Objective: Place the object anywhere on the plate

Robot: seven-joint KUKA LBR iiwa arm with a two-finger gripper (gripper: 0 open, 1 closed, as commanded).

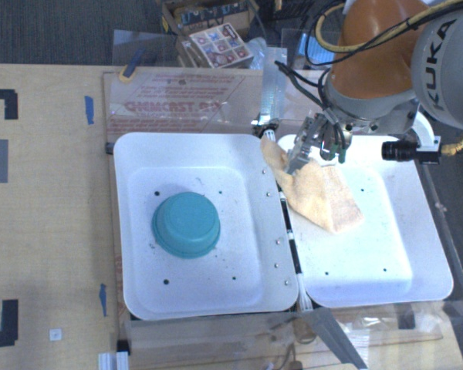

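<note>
Gripper (302,158) over right bin (401,276), finger state unclear, above tan cloth (324,199). Teal plate (187,223) upside down in left bin (139,284), well apart. Divider rim between.

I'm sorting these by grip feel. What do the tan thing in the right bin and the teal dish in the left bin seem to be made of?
The tan thing looks like soft cloth: matte, creased, limp against the bin wall. The teal dish looks like hard plastic: smooth, even colour, slight sheen, though glazed ceramic is possible.
</note>
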